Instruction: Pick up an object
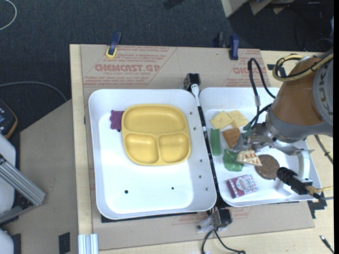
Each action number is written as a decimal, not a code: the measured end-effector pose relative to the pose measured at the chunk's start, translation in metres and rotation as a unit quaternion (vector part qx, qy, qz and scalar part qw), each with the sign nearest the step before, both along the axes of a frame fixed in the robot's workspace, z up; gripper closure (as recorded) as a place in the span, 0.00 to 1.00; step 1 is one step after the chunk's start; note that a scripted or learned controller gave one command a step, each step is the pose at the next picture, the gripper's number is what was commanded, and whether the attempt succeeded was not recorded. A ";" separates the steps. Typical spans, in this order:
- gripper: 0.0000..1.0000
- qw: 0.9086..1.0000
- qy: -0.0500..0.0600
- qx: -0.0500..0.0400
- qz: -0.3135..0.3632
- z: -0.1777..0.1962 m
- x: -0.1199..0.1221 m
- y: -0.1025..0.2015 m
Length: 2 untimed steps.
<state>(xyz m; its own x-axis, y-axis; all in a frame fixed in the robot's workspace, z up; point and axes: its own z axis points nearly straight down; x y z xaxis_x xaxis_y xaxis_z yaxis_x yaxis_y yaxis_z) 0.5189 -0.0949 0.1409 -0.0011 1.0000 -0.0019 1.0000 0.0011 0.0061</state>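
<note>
— Why is the arm [299, 97] brought in low over the right bin [312, 176]?

— The loose items are gathered there: pale yellow blocks [226, 119], a brown piece [231, 137], a green strip [215, 141], a green lump [231, 162], a dark round disc [269, 166] and a red-and-white packet [242, 186]. The jaws [247, 146] are placed right over the middle of that cluster, just beside a tan wedge [249, 157], which is judged the likeliest thing to be picked.

— Is it held?

— That cannot be told; whether the jaws stand wide or narrow is hidden by the wrist.

— And the left bin [106, 157]?

— A yellow divided tray [156, 133] is kept there, with a purple piece [116, 119] touching its left edge. Both bins are set on a board-covered counter [159, 62].
</note>
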 end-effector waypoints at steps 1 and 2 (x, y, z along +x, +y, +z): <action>1.00 1.000 -0.001 0.000 0.000 0.064 0.000 0.000; 1.00 1.000 0.000 0.000 0.000 0.085 0.001 0.000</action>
